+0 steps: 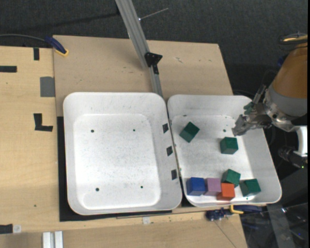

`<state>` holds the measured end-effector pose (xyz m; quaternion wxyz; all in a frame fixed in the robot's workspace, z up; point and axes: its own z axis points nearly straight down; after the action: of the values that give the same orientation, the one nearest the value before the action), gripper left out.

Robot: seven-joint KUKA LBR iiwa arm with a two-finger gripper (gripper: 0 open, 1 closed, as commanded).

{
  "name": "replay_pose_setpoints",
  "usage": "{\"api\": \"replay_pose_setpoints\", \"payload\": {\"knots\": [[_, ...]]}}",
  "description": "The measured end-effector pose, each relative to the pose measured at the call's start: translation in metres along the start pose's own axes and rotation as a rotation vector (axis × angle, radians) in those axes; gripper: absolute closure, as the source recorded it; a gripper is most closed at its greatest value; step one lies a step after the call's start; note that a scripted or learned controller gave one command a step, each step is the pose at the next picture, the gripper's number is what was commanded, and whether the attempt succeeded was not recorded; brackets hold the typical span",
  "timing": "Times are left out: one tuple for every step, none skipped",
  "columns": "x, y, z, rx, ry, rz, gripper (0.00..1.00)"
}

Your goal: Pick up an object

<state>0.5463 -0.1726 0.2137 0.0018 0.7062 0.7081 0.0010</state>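
The grey two-finger gripper (241, 126) sits over the right shallow white plastic bin (206, 103), near its far right side, w/ the tips just above a dark green cube (229, 145). Can't tell if the fingers are spread or closed, too small and blurry, and nothing visibly pinched btwn them. Another green cube (189, 132), tilted, lies apart to the left. Along the near wall there's a cluster: blue cube (196, 185), lilac block (214, 185), orange block (227, 190), plus two more green blocks (231, 176) (250, 186). Left white bin (72, 107) is right next to it.
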Motion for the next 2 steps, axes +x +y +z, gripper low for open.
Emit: {"api": "replay_pose_setpoints", "payload": {"knots": [[0.0,0.001,-0.023,0.002,0.001,0.001,1.0],[0.063,-0.006,-0.027,0.004,0.003,-0.004,1.0]]}}
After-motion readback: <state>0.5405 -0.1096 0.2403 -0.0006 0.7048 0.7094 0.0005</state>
